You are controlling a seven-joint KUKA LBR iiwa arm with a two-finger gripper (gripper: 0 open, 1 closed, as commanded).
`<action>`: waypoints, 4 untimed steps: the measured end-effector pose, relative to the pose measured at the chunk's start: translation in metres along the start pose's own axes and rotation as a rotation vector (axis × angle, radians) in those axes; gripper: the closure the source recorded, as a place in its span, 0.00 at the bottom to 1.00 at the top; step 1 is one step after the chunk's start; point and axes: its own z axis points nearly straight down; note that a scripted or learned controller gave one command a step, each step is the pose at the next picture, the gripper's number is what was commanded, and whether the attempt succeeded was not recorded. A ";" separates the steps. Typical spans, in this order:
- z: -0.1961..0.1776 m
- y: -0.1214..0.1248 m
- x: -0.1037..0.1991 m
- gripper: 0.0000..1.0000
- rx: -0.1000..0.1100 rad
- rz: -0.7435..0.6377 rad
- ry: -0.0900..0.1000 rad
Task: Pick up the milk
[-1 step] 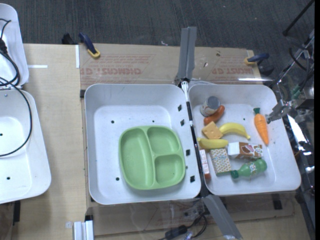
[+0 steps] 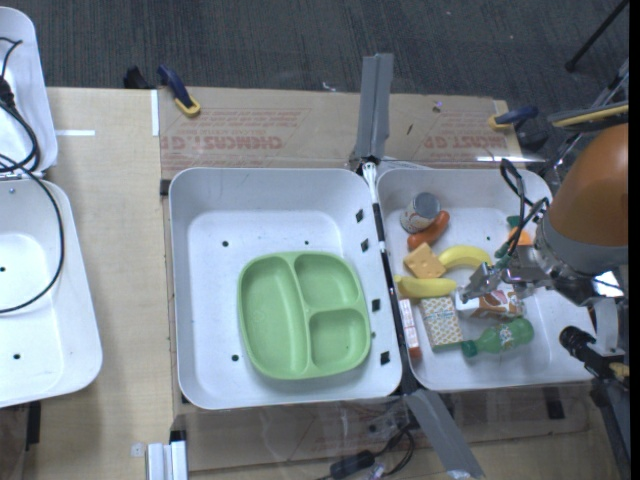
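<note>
Bench [image 2: 110, 118] bears two bins [image 2: 200, 268].

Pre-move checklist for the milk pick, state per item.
1. Gripper over the right bin: ok, it sits low among the food items.
2. Milk identified: cannot tell; a small carton-like item lies under the gripper, label unreadable.
3. Item between fingers: cannot tell, the wrist hides the contact.
4. Neighbours crowd the grasp: not ok; banana, green bottle and patterned box lie close by.
5. Green plate in the left bin out of the way: ok.
</note>
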 end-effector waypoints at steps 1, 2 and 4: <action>0.036 -0.009 -0.013 0.00 -0.037 0.139 -0.004; 0.020 -0.004 -0.013 1.00 -0.053 0.140 -0.005; 0.034 0.019 -0.069 0.00 -0.036 0.069 0.001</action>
